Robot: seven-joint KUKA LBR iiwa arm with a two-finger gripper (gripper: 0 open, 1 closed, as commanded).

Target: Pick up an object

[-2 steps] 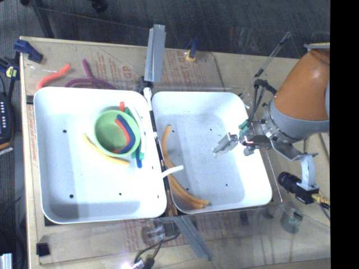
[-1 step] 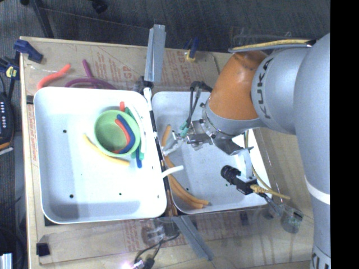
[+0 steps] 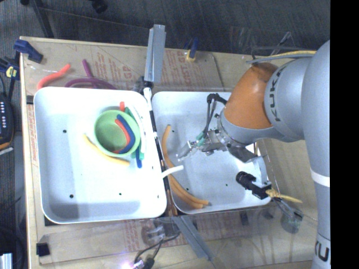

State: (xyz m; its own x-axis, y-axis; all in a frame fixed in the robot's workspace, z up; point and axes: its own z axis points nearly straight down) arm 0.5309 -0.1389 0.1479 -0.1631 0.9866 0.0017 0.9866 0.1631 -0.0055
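Observation:
My gripper [image 3: 187,149] hangs low over the middle of the right bin [image 3: 224,198], pointing left, with the grey and orange arm behind it on the right. Just left of it, an orange-brown curved strip [image 3: 166,144] lies along the bin's left wall. A second orange-brown strip [image 3: 186,194] curves along the bin's near-left corner. A small white piece [image 3: 172,171] rests across the wall between the bins. The gripper is a short way from the upper strip, and I see nothing held in it.
The left bin [image 3: 67,195] holds a green bowl [image 3: 112,134] with a red piece [image 3: 120,129] and a blue piece [image 3: 132,133] in it, and a yellow strip [image 3: 106,152] beneath. Behind the bins lie an orange tool [image 3: 53,76], a purple cable [image 3: 90,83] and a metal bar [image 3: 155,52].

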